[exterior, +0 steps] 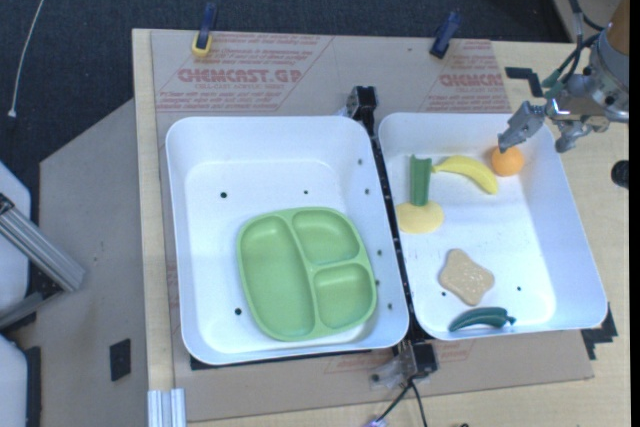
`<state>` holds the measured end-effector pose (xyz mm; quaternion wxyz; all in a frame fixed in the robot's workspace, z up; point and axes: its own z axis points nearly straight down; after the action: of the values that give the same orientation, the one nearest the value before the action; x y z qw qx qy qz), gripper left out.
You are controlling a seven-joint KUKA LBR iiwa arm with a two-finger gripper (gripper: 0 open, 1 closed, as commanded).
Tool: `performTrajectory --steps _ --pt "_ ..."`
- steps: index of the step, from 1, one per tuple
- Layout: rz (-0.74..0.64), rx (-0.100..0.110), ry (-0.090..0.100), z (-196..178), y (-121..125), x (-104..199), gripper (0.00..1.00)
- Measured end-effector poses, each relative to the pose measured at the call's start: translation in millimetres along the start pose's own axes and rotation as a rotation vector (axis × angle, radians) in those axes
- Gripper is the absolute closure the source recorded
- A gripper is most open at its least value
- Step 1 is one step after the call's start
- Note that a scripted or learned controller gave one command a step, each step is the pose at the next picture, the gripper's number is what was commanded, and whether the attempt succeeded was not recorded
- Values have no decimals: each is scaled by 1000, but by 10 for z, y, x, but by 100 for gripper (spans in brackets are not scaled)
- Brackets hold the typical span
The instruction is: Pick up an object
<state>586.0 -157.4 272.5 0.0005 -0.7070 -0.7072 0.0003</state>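
Dark carpet surrounds a cardboard-topped bench (300, 65) carrying two shallow white bins side by side. Farthest from the fingers, the left bin (190, 215) holds a green divided plate (305, 270) lying flat. Across the divider, the right bin (570, 225) holds the loose pieces: a green stick (419, 179) lying along the bin with a pale yellow blob (421, 217) touching its near end, a tan cracker-like piece (466, 277) nearer the camera, and a dark green pod (480, 319) at the bin's near rim. Closer to the fingers, a yellow banana (470, 171) curves toward a small orange ball (507, 161), the two almost touching.

The gripper (545, 125) hangs over the far right corner of that bin with its fingers apart, one finger (520, 127) angled down to just above the orange ball, the other (570, 137) out past the bin's right wall. Nothing sits between them.

As a judgement, the pick is not yet done: the arm looks set over a target, and descent, closing and lifting all remain. The orange ball seems the likely target, though the slanted view leaves the finger's height above it uncertain. It looks round, smooth and small, lying beside the finger, not between the pair.
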Motion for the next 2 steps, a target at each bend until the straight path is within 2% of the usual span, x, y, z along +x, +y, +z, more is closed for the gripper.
performTrajectory --steps 2 --pt "0 7 2 1254 -18 88 0"
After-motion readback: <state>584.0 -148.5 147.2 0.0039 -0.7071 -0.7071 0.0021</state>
